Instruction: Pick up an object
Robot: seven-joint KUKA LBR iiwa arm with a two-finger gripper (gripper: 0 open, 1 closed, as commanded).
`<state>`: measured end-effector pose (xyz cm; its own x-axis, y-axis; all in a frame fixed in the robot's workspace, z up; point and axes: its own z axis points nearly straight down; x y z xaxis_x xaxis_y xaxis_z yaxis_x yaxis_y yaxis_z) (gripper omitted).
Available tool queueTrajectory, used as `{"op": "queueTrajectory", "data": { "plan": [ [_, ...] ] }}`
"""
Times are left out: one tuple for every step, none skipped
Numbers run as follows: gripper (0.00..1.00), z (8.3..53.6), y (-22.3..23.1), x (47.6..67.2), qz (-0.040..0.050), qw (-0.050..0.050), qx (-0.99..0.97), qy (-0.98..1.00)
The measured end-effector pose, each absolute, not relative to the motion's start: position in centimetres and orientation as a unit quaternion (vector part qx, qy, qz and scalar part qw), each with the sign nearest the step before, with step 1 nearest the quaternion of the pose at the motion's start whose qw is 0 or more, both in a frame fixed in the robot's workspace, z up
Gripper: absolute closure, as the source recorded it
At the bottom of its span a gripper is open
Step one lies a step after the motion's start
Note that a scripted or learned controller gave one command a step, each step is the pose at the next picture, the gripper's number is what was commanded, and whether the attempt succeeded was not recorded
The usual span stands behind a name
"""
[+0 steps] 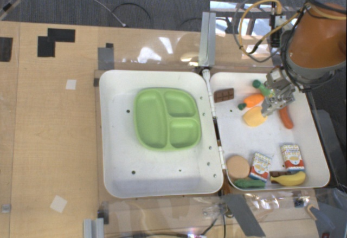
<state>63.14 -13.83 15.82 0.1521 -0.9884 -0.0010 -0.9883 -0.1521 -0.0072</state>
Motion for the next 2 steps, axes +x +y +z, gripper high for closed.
{"op": "queueTrajectory", "data": {
  "plan": [
    [1.00, 15.1, -13.8, 56.8, 0.0013, 0.001, -0.840, 0.542],
    [1.00, 9.0, -9.5, 62.1, -0.0044, 0.003, -0.849, 0.528]
  ]
}}
